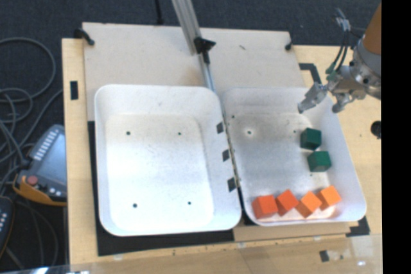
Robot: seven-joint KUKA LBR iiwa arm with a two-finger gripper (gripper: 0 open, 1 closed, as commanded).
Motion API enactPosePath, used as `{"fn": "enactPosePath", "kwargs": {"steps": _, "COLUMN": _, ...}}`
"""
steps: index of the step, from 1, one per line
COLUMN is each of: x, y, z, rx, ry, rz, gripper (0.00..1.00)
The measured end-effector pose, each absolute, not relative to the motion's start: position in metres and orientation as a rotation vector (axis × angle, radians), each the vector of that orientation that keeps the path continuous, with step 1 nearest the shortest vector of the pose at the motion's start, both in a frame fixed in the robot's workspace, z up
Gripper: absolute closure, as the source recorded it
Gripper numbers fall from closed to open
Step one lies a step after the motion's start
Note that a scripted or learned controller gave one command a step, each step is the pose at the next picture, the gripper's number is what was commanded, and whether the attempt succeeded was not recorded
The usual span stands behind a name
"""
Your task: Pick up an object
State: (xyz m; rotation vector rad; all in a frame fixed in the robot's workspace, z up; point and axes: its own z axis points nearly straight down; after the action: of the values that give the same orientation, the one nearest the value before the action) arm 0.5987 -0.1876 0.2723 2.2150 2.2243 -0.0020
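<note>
Four orange blocks sit nearest you, lined up along the front wall of the right bin. Reading them left to right: the first orange block is the largest-looking and lies flat, the second is turned a little on its corner and touches the first, the third sits just beside that one, and the fourth ends the row close to the bin's front right corner.

Now sweep across from the left. You have a handheld controller with an orange edge lying on the dark floor beside the bench, among loose cables. Next comes the left bin, its white floor speckled with dark marks. A slanted metal rail runs down from the top and ends between the two bins.

In the right bin, above the orange row, you will find two green blocks: one green block further back, and a second just in front of it, near but not touching.

Your gripper hangs over the back right corner of the right bin, a little behind the green blocks. Its fingers are spread apart, with nothing between them.
</note>
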Motion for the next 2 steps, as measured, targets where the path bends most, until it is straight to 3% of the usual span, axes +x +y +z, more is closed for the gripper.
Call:
{"fn": "enactPosePath", "kwargs": {"steps": 1, "x": 0.561, "y": -0.169, "z": 0.165, "rx": 2.225, "ry": 2.226, "rz": -0.007, "gripper": 0.0}}
{"fn": "enactPosePath", "kwargs": {"steps": 2, "x": 0.609, "y": -0.208, "z": 0.123, "rx": 2.201, "ry": 2.206, "rz": 0.016, "gripper": 0.0}}
